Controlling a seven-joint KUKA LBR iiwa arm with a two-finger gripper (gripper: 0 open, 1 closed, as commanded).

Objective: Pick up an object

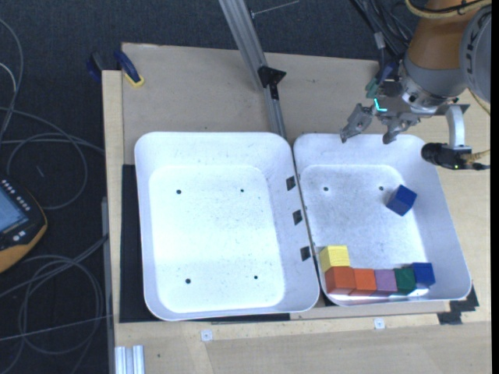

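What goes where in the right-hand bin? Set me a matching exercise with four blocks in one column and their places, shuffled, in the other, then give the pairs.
Things:
1. yellow block
2. lone blue block
3. purple block
4. green block

Places:
A. by itself, nearest the gripper
B. in the front row, between orange and green
C. on the red block at the row's left end
D. in the front row, between purple and blue

Pairs: 1-C, 2-A, 3-B, 4-D
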